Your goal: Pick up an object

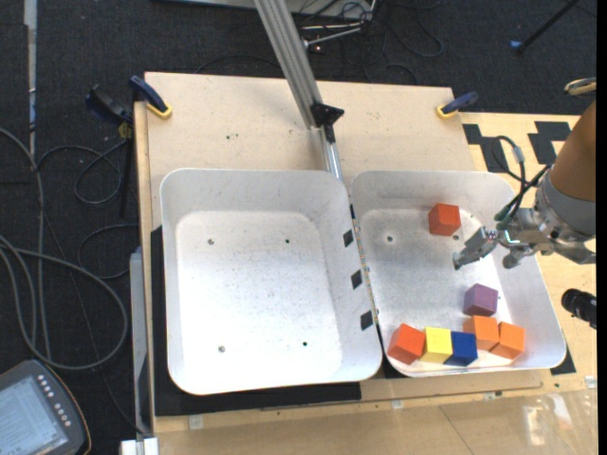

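The right bin (pixel 398 192) holds several small blocks. An orange-red cube (pixel 443 219) sits near its back, and a purple cube (pixel 481 300) lies lower down. Along the front wall stand an orange cube (pixel 408 342), a yellow cube (pixel 438 344), a blue cube (pixel 463 348) and two more orange cubes (pixel 486 330) (pixel 510 339). My gripper (pixel 469 251) reaches in from the right and hangs between the orange-red cube and the purple cube. It is open, with nothing between its fingers.
The left bin (pixel 180 254) lies beside the right one. A metal pole (pixel 289 50) slants down to the bins' shared back edge. Clamps (pixel 150 96) (pixel 457 104) mark the board's back corners. Cables run over the floor at left.
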You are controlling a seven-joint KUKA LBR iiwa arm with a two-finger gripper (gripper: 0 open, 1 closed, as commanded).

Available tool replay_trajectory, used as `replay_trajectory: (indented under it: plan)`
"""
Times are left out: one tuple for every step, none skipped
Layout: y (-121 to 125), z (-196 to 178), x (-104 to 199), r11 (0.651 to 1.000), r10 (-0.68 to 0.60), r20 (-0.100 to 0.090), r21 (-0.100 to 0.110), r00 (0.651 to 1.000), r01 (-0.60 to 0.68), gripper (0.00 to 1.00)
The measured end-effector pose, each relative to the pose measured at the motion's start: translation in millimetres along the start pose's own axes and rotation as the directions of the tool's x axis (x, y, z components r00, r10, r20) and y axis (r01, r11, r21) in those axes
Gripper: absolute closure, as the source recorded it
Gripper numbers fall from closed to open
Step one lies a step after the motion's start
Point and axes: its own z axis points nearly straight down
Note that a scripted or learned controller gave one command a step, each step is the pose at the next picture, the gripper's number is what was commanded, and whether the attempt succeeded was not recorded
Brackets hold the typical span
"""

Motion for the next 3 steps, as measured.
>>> replay_trajectory:
  plan:
    - [0.9, -1.9, -0.1, 1.000, 0.001, 0.001, -0.004, 1.000, -0.001, 0.00]
    - [-2.5, 46.1, -8.2, 1.000, 0.003, 0.001, 0.001, 1.000, -0.003, 0.00]
    - [-1.5, 87.3, -4.1, 1.000, 0.003, 0.008, -0.011, 1.000, -0.003, 0.00]
